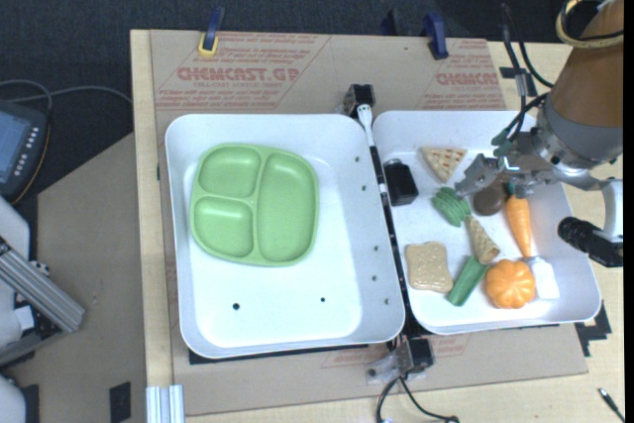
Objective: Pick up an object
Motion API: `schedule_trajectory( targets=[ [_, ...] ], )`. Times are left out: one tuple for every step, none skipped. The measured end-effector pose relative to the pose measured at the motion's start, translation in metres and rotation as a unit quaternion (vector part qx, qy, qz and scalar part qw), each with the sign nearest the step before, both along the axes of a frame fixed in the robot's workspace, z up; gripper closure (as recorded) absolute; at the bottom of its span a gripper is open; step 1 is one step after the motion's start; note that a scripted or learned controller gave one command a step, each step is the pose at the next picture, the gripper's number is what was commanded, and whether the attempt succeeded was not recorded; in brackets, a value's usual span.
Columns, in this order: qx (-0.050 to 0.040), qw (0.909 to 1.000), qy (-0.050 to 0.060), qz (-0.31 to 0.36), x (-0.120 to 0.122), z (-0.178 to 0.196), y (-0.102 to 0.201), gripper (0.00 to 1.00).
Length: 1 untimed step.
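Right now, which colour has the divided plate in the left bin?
Light green, as the camera view shows: the divided plate.

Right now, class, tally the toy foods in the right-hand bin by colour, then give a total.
Orange: 2, the carrot and the pumpkin
Green: 2, the ridged piece and the stick
Tan: 3, the wedge, the cone and the bread
Total: 7
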<state>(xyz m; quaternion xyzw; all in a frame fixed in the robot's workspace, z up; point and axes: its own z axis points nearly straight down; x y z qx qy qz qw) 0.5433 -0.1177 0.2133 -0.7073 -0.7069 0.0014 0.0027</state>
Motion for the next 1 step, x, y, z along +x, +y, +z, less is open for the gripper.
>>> schedule_trajectory(
  targets=[
    [0.0001,1.0000,0.001,0.000,0.0034,-0.0555,-0.0086,0.00]
  ],
)
